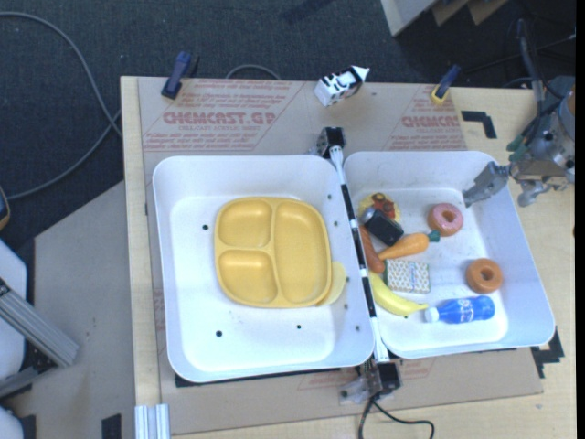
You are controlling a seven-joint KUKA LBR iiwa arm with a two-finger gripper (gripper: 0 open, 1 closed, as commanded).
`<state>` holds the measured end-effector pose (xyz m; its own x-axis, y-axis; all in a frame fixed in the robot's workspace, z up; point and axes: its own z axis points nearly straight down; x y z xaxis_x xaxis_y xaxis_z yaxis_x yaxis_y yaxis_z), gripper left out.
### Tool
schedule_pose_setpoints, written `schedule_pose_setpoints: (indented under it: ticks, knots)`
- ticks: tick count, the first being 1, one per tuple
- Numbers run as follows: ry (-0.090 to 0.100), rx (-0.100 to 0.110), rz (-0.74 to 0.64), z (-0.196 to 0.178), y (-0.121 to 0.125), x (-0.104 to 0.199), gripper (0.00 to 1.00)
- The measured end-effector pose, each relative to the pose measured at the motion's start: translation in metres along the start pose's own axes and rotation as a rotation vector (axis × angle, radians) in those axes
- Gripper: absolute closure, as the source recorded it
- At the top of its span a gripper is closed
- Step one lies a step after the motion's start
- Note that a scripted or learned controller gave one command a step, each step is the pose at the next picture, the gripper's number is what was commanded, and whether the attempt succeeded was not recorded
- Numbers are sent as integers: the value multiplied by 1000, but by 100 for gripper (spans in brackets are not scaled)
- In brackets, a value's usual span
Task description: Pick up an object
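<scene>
1. Hanging over the right bin's [512, 245] far right rim, my gripper [494, 183] grips nothing; whether it is spread or clenched I cannot tell.
2. Nearest it lies a pink donut [446, 218]; beyond are a carrot [405, 245], brown donut [483, 275], banana [395, 300] and blue bottle [462, 311].
3. The left bin [183, 245] holds a yellow divided plate [272, 251].

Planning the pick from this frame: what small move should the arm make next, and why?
Probably ease the gripper left and down toward the pink donut. The gripper hangs at the right bin's upper right edge holding nothing, and that donut is the nearest object, lying apart from the carrot.
</scene>
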<state>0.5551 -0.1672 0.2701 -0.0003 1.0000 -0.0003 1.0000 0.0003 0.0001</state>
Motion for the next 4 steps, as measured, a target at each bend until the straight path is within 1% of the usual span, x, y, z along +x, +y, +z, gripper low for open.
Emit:
schedule_pose_setpoints:
  ticks: [1, 2, 3, 4]
  knots:
    - [-3, -10, 2, 182, -17, 25, 0]
    - [7, 0, -3, 185, 45, -51, 0]
    - [0, -3, 0, 185, 75, 9, 0]
    - [-2, -6, -2, 175, 75, 9, 100]
